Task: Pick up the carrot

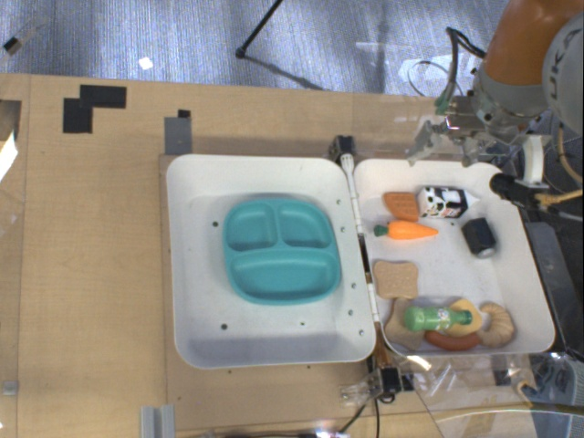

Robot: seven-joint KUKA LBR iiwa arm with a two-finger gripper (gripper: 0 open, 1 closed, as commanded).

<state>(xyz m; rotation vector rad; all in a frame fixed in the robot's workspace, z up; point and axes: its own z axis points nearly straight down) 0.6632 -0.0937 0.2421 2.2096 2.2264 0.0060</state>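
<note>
Food crowds the near end of the right bin: a green bottle lying on its side, a sausage below it, a yellow piece just beside the bottle's end, and a croissant at the near right corner. A slice of bread lies flat just beyond them, against the bin's left wall.

Farther in comes the carrot, orange with a small green stub at its left end. It lies roughly in the middle of the bin's left half, its long axis running almost straight across the view, left to right, with the thick end by the stub. A tan cracker-like piece touches or nearly touches it on the far side, and a black-and-white cow-patterned carton sits just beyond its right end. A dark block rests well to the right.

In the left bin a teal divided plate sits alone.

Farthest back, the gripper hangs over the right bin's far rim, under the orange band. Nothing sits between the fingers, but their spacing is too blurred and cluttered to read. The carrot lies nearer the camera and slightly left of the gripper; a grasp would probably best close across its short width, clear of the cracker.
</note>
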